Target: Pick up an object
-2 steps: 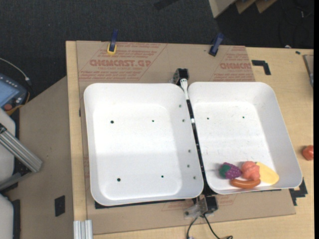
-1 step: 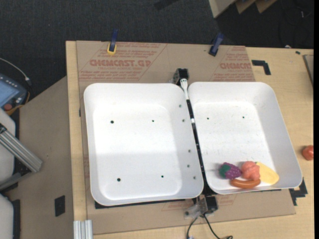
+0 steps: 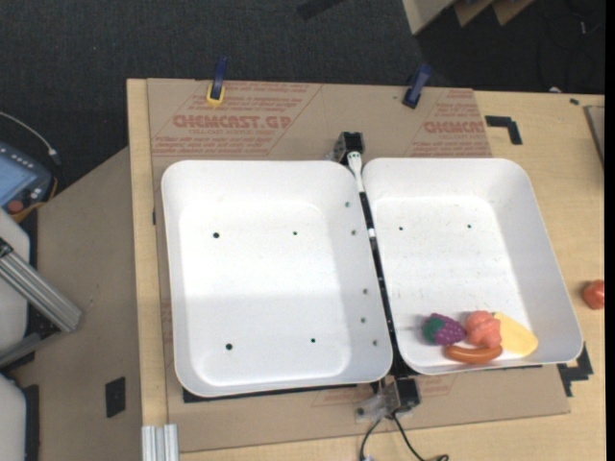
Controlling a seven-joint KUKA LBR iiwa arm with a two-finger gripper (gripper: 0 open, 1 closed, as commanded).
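Small toy foods lie clustered in the near corner of the right bin [image 3: 500, 209]: a purple bunch of grapes [image 3: 443, 329], an orange-red lumpy piece [image 3: 483, 327], a yellow piece [image 3: 517, 336] and a curved orange-brown sausage [image 3: 472, 353]. They touch one another, close to the bin's front wall.
The left bin [image 3: 259, 267] stands beside the right one, joined along a black seam. A small orange object [image 3: 594, 295] lies on the bench off the right bin's edge. Clamps [image 3: 217, 83] hold the cardboard board at the back. A metal rail [image 3: 34, 281] sits far left.
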